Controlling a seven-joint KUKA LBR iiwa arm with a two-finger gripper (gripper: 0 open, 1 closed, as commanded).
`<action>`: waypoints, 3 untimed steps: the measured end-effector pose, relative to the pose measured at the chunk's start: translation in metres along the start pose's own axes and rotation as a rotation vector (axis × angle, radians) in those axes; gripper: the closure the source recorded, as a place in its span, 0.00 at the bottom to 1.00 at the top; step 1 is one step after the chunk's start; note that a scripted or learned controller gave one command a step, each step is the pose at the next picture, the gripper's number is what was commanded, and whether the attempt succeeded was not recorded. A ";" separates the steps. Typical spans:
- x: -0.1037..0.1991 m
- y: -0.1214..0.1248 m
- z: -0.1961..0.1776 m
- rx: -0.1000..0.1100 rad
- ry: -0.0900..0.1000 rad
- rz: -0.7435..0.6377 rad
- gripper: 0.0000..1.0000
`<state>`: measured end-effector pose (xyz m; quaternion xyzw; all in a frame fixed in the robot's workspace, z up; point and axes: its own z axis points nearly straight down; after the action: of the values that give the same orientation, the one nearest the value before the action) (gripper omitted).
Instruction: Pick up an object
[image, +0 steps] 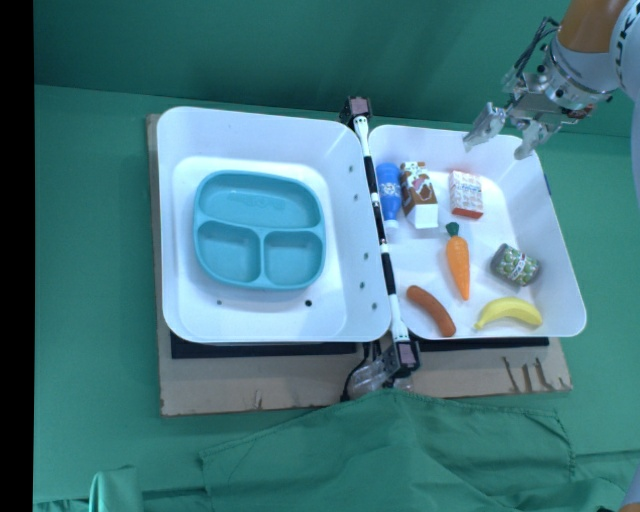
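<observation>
Green bench, right bin (560, 250): red carton (466, 194) just below-left of the wide-spread, empty hand (507, 132).

No legible text, printing on the small cartons (466, 193) and blue tube (389, 190) too blurred

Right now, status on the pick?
Pincer open, holding nothing, above right bin's far corner. Carrot, banana, sausage untouched. Nothing in the way.

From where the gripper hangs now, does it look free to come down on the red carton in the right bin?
Probably yes. The gripper hangs open above the right bin at its far edge, and the red carton lies just below it, uncovered, with small gaps to its neighbours.
</observation>
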<state>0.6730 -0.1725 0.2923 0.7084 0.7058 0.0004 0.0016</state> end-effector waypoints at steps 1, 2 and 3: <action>0.000 0.000 0.000 0.000 0.000 0.000 0.00; -0.003 -0.002 0.060 0.006 0.000 0.000 0.00; -0.004 -0.001 0.109 0.001 -0.001 0.000 0.00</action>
<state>0.6722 -0.1766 0.1836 0.7082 0.7060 -0.0003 0.0017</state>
